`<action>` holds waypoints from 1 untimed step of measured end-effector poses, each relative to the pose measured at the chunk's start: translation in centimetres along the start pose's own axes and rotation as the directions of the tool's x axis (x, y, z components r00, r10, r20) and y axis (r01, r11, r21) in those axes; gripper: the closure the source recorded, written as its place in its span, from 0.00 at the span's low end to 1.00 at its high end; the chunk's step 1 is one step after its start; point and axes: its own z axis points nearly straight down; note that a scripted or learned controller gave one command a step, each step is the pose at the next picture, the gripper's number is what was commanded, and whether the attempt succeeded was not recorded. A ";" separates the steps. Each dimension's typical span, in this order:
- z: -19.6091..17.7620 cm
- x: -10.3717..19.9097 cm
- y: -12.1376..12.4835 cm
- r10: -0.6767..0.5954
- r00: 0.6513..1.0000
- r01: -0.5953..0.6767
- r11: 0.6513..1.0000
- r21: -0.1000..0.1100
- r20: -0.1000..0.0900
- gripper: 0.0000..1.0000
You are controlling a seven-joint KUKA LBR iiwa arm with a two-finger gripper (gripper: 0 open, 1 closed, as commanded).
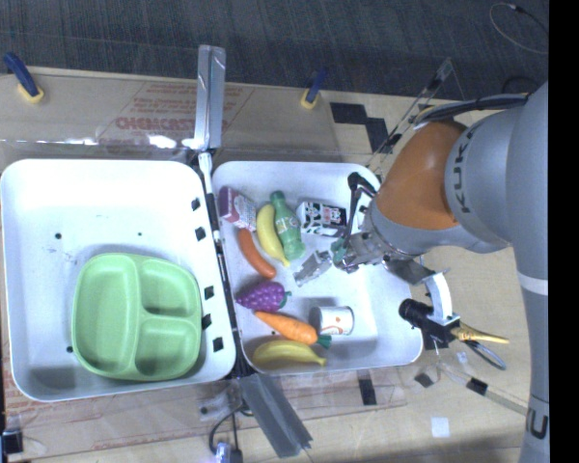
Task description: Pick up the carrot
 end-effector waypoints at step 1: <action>3.4 6.1 -4.3 -0.005 1.000 0.005 1.000 0.000 0.000 0.00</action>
